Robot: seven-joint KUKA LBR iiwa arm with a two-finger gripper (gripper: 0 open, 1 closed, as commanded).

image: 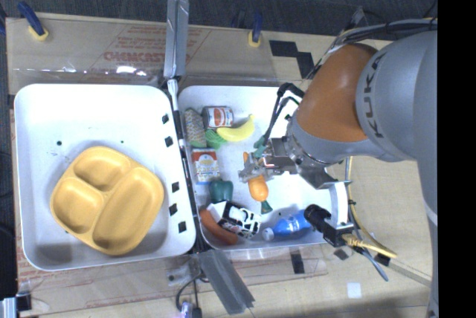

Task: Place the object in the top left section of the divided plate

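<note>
The yellow divided plate (108,198) is seen in the left bin (30,116), lying at a slant, so its three sections are turned in the view. The section that is judged to be the top left one is the small hollow at the upper edge of the plate, on the side far from the arm; this is a judgement, because the plate is rotated.

To the right of the plate, across the wall between the bins, the right bin (327,250) holds a crowd of things: a small can (218,117), a yellow banana (236,131), a green piece (219,190), a black and white thing (239,218) and a blue bottle (288,226).

Farther right of the plate, the gripper (256,174) is found above the middle of the right bin. Just below its tip a small orange object (259,189) is seen, touching it or almost touching it. The fingers seem to be closed around the upper end of this orange object, but it cannot be told for sure whether the object is really held or only lies under the tip. Its long axis runs roughly up and down in the view.

The relation that matters for the coming move is this: the plate lies to the left of the gripper, well apart, with the bin wall between them. It is judged that the object must be lifted over this wall and carried left to the far hollow of the plate.
</note>
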